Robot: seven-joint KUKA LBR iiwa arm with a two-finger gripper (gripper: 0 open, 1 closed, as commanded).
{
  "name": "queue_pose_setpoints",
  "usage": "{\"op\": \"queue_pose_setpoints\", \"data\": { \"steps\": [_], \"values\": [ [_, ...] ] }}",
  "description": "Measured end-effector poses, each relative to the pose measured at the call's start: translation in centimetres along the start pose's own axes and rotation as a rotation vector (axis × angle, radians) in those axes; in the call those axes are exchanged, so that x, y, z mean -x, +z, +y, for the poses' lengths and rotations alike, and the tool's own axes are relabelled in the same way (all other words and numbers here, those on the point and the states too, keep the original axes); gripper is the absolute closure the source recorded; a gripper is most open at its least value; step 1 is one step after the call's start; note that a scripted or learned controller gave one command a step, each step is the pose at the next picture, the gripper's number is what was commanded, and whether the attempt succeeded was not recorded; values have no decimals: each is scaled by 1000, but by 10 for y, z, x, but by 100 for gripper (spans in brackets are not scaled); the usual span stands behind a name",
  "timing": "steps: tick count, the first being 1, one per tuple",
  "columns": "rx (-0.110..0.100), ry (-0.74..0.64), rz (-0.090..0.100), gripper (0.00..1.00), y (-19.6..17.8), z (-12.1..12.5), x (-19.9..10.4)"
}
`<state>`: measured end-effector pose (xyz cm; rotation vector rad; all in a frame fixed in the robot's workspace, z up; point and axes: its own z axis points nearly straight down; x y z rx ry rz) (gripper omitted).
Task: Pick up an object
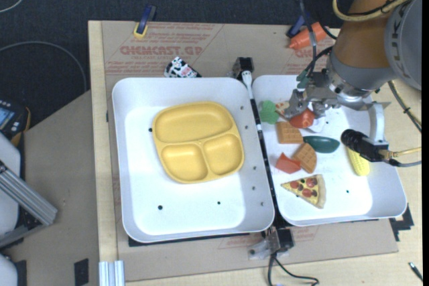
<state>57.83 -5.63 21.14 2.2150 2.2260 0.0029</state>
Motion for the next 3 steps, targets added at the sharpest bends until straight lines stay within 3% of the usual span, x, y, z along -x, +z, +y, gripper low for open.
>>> {"op": "queue_pose_setpoints", "data": {
  "steps": [1,2,3],
  "values": [
    [1,0,0,100,3,9,-49],
    [4,-2,1,100,-14,32,-101],
    [-7,4,0,100,-14,14,-104]
  ]
}}
